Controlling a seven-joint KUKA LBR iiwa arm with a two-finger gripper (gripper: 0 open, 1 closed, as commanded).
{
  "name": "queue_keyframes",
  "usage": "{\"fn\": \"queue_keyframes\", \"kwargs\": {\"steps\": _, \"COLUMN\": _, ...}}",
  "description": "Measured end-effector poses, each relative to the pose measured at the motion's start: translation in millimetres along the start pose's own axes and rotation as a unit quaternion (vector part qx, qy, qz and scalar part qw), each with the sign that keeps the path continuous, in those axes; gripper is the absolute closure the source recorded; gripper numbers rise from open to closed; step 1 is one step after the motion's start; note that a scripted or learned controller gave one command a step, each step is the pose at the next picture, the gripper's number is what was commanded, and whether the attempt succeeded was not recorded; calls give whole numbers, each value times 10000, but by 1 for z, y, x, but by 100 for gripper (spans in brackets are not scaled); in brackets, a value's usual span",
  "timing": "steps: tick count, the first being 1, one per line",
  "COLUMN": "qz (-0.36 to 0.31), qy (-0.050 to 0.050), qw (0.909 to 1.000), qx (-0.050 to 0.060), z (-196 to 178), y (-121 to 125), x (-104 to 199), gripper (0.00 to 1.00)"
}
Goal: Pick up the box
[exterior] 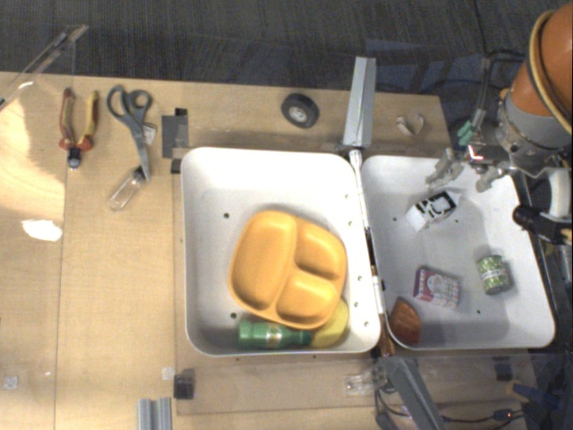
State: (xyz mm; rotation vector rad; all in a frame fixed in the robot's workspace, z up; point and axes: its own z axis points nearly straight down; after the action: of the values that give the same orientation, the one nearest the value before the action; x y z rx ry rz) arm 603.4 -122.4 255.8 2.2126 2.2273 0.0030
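Note:
The box (436, 287) is a small pink and white carton lying flat in the right bin (528, 330), near its front middle. My gripper (464, 176) hangs over the back of that bin, well behind the box and slightly to its right. Its two metal fingers (443, 171) stand apart, so it is open with nothing between them. A small white and black object (432, 209) lies just below and left of the fingertips.
A green can (492, 273) sits right of the box and a brown object (406, 322) lies in the bin's front left corner. The left bin (206, 240) holds a yellow divided plate (289, 267), a green bottle (271, 334) and a yellow-green fruit (332, 326). Scissors (134, 119), pliers (76, 124) and a tape roll (300, 109) lie on the bench.

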Motion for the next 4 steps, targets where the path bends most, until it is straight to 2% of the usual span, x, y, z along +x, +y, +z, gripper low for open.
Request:
{"fn": "queue_keyframes", "kwargs": {"steps": 1, "qz": -2, "qy": -2, "qw": 10000, "qx": -5, "z": 74, "y": -83, "x": -32, "gripper": 0}}
{"fn": "queue_keyframes", "kwargs": {"steps": 2, "qz": -670, "qy": -13, "qw": 9977, "qx": -66, "z": 166, "y": -105, "x": -13, "gripper": 0}}
{"fn": "queue_keyframes", "kwargs": {"steps": 3, "qz": -668, "qy": -51, "qw": 9977, "qx": -111, "z": 154, "y": -102, "x": -16, "gripper": 100}}
{"fn": "queue_keyframes", "kwargs": {"steps": 4, "qz": -669, "qy": -50, "qw": 9977, "qx": -108, "z": 154, "y": -102, "x": -16, "gripper": 0}}
